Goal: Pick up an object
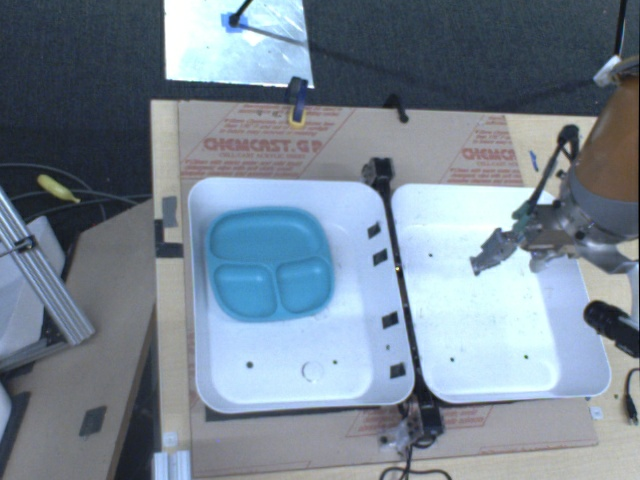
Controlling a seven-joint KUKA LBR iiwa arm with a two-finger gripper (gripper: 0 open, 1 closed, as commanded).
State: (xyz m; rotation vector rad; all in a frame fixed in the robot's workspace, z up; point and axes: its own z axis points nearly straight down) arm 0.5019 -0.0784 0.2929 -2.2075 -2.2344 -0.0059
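Note:
A blue divided plate (269,262) lies flat in the upper left part of the left bin (290,388). It has one large compartment at the back and two small ones at the front. My gripper (487,255) hangs over the middle of the right bin (500,368), reaching in from the right and pointing left and downward. It is well to the right of the plate and not touching it. I see no object at its tip.
Both white bins sit side by side on a cardboard sheet (260,143), and several black clips (390,320) run along the wall they share. A shiny square sheet (238,28) lies on the dark floor behind the bench.

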